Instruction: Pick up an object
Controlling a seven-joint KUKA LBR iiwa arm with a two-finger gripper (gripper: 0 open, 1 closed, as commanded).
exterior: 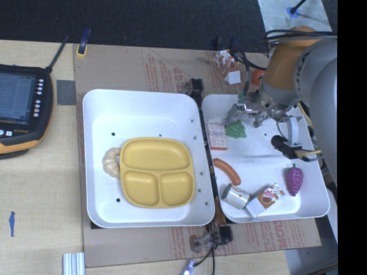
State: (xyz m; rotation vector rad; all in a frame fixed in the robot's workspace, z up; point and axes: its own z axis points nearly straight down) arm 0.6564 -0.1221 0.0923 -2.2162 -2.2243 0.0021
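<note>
A pale wooden bench (pixel 34 199) carries a sheet of brown cardboard (pixel 143 62), and beyond its far edge the floor is dark carpet (pixel 143 10). Two white bins sit side by side on the cardboard. The right bin (pixel 258 165) holds a sausage (pixel 226 171), which lies near that bin's left wall with its long axis slanting from upper left to lower right in the view. Just below the sausage is a silver can (pixel 235 197) on its side, and beside the can, further right of the sausage, a small carton (pixel 266 198). A bunch of purple grapes (pixel 294 179) lies well to the sausage's right. Above the sausage is a red and white packet (pixel 217 136), and just right of the packet a small green piece (pixel 235 130), perhaps a leaf; it is too blurred to tell which way it points. The gripper (pixel 243 112) hangs over the bin just above that green piece, well above the sausage, and I cannot tell whether it is released or clenched. Left of the sausage, the left bin (pixel 103 105) holds a yellow divided tray (pixel 156 172) with a beige lump (pixel 110 161) touching its left side. Far left of the sausage, a handheld control screen (pixel 20 107) lies on the bench.
</note>
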